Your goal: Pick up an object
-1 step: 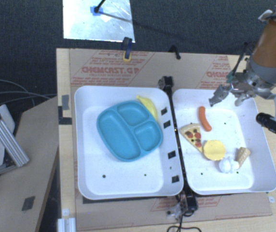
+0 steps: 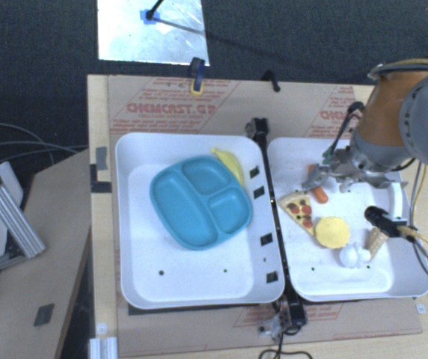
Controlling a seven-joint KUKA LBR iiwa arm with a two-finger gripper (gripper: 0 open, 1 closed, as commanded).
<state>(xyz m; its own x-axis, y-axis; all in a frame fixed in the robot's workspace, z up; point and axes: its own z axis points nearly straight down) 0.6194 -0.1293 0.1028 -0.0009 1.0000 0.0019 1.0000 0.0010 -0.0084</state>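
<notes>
Bench (image 2: 169,103) mid-frame, printed cardboard top. Two white bins directly on it: left bin (image 2: 135,223) centre-left, right bin (image 2: 401,271) centre-right, touching along a black clip seam.

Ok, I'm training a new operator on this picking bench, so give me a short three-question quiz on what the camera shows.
1. True or false: the blue tray lies in the right bin.
2. Which lies nearest the gripper? A) orange sausage B) ice cream cone C) banana
3. Fill in: the yellow round piece lies just below and right of the ____ slice.

Key: 1 false, it lies in the left bin; 2 A; 3 pizza.
</notes>
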